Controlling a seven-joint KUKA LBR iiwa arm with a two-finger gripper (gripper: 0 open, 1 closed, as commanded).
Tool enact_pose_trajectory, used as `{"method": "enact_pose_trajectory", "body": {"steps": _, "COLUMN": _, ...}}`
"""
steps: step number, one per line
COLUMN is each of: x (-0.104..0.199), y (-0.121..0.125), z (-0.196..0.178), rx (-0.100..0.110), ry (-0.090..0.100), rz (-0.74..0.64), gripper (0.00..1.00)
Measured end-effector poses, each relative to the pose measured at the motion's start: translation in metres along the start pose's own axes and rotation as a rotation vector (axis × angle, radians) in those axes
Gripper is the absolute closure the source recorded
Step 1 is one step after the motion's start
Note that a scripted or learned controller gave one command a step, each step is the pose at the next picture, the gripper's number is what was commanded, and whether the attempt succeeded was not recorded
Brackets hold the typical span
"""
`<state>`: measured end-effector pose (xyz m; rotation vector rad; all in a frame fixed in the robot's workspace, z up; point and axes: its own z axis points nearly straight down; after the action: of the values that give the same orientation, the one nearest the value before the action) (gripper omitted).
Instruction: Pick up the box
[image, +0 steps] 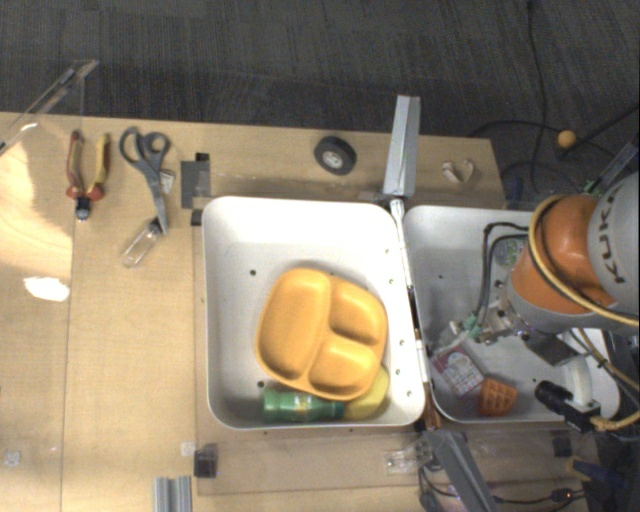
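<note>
A small box (460, 372) with a purple and white print lies tilted near the front left corner of the right bin (450, 240). My gripper (468, 328) hangs low in that bin, just behind the box and a little above it. The grey arm with its orange band (565, 265) reaches in from the right and covers much of the bin's right half. Nothing can be made out held in the gripper.
An orange ridged item (497, 397) lies beside the box at the bin's front wall. The left bin (230, 300) holds a yellow divided plate (322, 332) resting on a green bottle (300, 405) and a yellow fruit (372, 395). Scissors (150, 165), pliers (85, 170) and a tape roll (335, 155) lie on the bench behind.
</note>
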<state>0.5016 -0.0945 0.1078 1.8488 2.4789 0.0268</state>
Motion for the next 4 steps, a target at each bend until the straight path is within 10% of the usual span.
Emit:
{"method": "enact_pose_trajectory", "body": {"steps": 1, "x": 0.008, "y": -0.004, "z": 0.013, "rx": 0.017, "ry": 0.016, "rz": 0.230, "gripper": 0.00}}
{"method": "enact_pose_trajectory", "body": {"steps": 2, "x": 0.008, "y": 0.001, "z": 0.001, "rx": 0.007, "ry": 0.017, "rz": 0.225, "gripper": 1.00}}
{"method": "enact_pose_trajectory", "body": {"steps": 3, "x": 0.008, "y": 0.001, "z": 0.001, "rx": 0.008, "ry": 0.016, "rz": 0.225, "gripper": 0.00}}
{"method": "enact_pose_trajectory", "body": {"steps": 4, "x": 0.006, "y": 0.000, "z": 0.011, "rx": 0.018, "ry": 0.020, "rz": 0.286, "gripper": 0.00}}
